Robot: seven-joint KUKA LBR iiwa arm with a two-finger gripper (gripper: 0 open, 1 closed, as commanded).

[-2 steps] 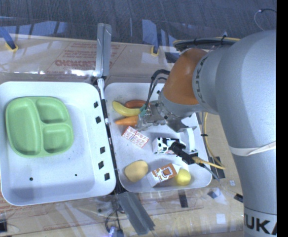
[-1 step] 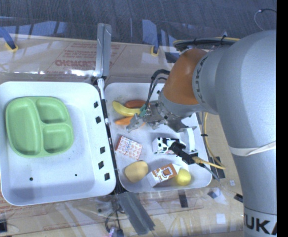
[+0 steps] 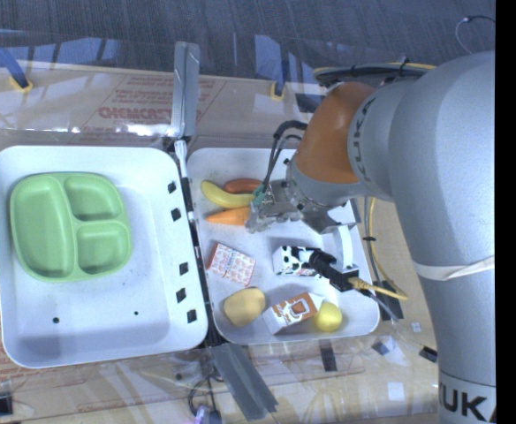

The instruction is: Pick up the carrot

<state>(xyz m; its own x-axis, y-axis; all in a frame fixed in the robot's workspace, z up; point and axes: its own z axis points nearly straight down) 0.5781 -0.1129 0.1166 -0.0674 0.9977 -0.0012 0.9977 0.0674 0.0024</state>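
On the left half of the surface (image 3: 81, 387) stood the left bin (image 3: 28, 334), and a green divided plate (image 3: 71, 225) lay toward its far-left corner, well apart from the work.

The right bin (image 3: 207, 321) held everything else. Near its far-left corner a yellow banana (image 3: 221, 193) curved just beside a reddish-brown sausage-like piece (image 3: 241, 185), and directly in front of them lay the carrot (image 3: 227, 218), orange, pointing left to right, with its right end touching or almost touching the tip of the pincer (image 3: 260, 215). Nearer the bin's front edge sat a small red-and-white packet (image 3: 230, 264), a potato (image 3: 244, 306), a little carton (image 3: 292, 313) and a yellow lemon (image 3: 329, 317); a black-and-white cow-patterned carton (image 3: 295, 260) lay toward the middle.

The arm (image 3: 399, 157) reached in from the right edge, its orange band (image 3: 327, 144) above the wrist, and the pincer was low in the bin at the carrot's right end. Whether it was released or clenched could not be told, since the wrist hid the tip.

The step in hand looked like the approach or closing on the carrot, with no lift yet: the carrot rested on the bin floor. The next move called for a firm hold around the carrot's body rather than its tapered end, kept clear of the banana just behind, then a straight lift.
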